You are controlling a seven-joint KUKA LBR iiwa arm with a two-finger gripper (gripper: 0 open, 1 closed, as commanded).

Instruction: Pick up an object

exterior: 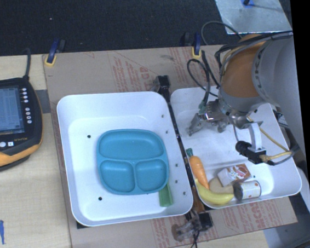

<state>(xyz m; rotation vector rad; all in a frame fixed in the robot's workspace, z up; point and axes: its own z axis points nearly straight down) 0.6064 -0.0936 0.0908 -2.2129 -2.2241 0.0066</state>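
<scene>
Nearest the camera, in the right bin [293, 186], there's a little pile along the front wall: a banana [213, 196] lying curved along that edge, a can [248, 189] on its side with its long axis running left-right and its dark end toward the banana, and a packet [233, 174] tucked behind them, partly covered by the can so I can't read it. A carrot [198, 169] lies near the left wall, long axis running front to back, green top pointing away.

Left bin [73, 157] has a blue tray [132, 160] with three compartments, and a green stick [165, 195] just beside its front right corner.

Further back in the right bin, the gripper [203, 122] hangs over bare floor, well apart from the pile. Its fingers look spread with nothing between them, but it's blurry. Cables cross the bin beside it, and the arm [248, 72] hides the far right corner.

A tablet [3, 123] sits on the counter [27, 216], cut off at the left.
</scene>
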